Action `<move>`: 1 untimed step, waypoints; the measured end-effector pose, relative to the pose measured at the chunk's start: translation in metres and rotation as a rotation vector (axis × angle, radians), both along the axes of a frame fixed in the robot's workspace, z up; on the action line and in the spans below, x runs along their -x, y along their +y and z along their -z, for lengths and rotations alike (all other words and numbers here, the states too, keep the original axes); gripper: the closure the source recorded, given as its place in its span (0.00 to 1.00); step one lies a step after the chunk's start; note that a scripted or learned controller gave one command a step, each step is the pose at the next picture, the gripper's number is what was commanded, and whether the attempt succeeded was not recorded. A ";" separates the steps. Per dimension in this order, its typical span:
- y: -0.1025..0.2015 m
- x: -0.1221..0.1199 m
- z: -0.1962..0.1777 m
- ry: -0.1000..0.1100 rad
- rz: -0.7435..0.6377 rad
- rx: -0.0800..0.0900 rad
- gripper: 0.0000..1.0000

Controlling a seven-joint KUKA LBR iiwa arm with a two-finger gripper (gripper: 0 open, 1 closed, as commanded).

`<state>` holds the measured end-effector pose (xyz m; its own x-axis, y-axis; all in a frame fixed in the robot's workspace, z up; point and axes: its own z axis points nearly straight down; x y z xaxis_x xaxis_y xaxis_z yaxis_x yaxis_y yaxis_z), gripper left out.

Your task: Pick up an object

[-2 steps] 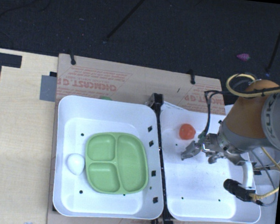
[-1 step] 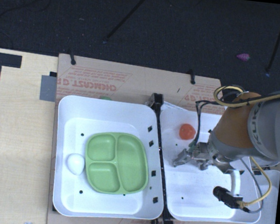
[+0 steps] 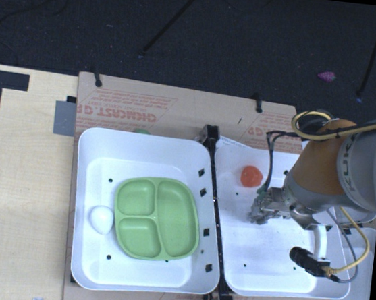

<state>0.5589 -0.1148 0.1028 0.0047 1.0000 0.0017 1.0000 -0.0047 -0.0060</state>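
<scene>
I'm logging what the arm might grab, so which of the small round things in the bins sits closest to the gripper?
The orange-red ball in the right bin, just up-left of the gripper. The white egg-shaped one lies in the left bin beside the green tray.

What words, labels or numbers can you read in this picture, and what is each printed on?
Red print on the cardboard sheet under the bins, upside down: seems to read "CHOICEST", letters uncertain.
More red print at the sheet's top right and bottom edge: too blurred to read.
</scene>
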 end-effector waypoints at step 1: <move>-0.001 0.001 -0.042 -0.007 0.000 0.002 1.00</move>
